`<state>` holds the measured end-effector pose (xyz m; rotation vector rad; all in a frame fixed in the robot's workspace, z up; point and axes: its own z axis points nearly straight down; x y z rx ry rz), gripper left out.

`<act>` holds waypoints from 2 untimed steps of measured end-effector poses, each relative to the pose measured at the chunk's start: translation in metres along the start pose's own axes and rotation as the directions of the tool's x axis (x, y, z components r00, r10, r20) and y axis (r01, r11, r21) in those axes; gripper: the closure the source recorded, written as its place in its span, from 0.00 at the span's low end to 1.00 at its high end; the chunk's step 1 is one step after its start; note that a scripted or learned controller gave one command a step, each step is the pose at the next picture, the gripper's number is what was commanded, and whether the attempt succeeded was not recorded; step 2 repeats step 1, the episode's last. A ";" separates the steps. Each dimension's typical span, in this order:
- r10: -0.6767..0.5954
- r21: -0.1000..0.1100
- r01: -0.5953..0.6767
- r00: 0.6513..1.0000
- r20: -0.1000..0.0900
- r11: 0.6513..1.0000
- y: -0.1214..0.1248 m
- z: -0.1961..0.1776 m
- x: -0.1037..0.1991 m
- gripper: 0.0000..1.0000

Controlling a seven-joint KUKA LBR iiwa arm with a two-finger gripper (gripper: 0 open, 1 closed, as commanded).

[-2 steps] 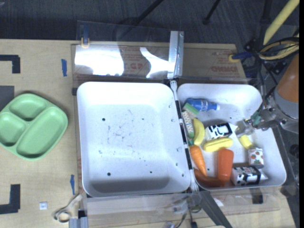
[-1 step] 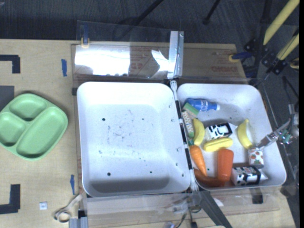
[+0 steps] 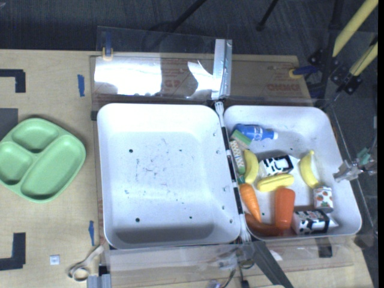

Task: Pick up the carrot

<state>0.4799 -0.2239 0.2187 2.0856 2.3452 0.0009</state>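
Carrot against right bin left wall — hemmed by toys — fingers' state unclear

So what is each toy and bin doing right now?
carrot: lying at right bin's left wall
right bin: holding the toys
blue bottle: on its side
bananas: lying flat
orange cylinder: lying down
green tray: on the bench

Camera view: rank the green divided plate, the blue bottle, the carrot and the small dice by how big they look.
1. green divided plate, clearly largest
2. carrot and blue bottle: similar length, too close to rank
3. dice, smallest
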 end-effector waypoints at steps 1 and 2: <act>0.016 0.002 -0.016 1.000 -0.002 1.000 0.002 0.040 0.017 1.00; 0.016 0.002 -0.016 1.000 -0.002 1.000 0.002 0.040 0.017 1.00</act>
